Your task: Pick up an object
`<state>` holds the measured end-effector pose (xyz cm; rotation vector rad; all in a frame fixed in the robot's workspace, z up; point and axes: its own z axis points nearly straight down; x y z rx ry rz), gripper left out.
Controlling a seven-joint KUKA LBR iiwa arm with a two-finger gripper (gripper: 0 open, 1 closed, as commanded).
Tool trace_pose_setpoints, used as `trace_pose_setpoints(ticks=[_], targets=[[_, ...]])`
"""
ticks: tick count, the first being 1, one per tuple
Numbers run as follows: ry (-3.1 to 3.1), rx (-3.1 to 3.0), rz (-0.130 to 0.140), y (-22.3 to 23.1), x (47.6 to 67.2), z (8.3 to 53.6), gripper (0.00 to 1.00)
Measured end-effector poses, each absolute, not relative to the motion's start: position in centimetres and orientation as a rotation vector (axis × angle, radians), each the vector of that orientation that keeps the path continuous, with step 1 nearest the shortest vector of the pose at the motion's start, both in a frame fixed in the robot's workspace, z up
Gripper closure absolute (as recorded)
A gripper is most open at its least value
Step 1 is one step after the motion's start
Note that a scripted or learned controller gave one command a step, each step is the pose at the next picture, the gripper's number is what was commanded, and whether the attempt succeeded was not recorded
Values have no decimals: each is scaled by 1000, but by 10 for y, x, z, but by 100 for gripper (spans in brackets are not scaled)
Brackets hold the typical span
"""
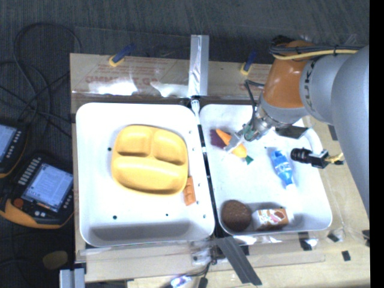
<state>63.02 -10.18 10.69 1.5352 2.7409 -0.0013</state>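
Observation:
My gripper [247,131] hangs low over the upper middle of the right bin [318,212], reaching in from the grey and orange arm [288,86]. Right beside its tip lie a small orange and purple piece [219,137] to the left and a yellow piece with a green end [242,152] just below. A blue bottle [282,167] lies further right in the same bin. At the bin's front sit a brown ball [236,215] and a small brown-labelled jar [272,218] on its side.
The left bin [96,221] holds a large yellow divided tray [149,159], with a small orange piece [189,192] against the bin's right wall. A metal divider strip [198,59] stands at the back between the bins. Handheld controllers [42,188] lie off the bench at left.

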Motion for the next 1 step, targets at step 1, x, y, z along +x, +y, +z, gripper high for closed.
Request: trace_pose_setpoints(ticks=[1], targets=[[2618,1738,-2,-22,618,183,100]])
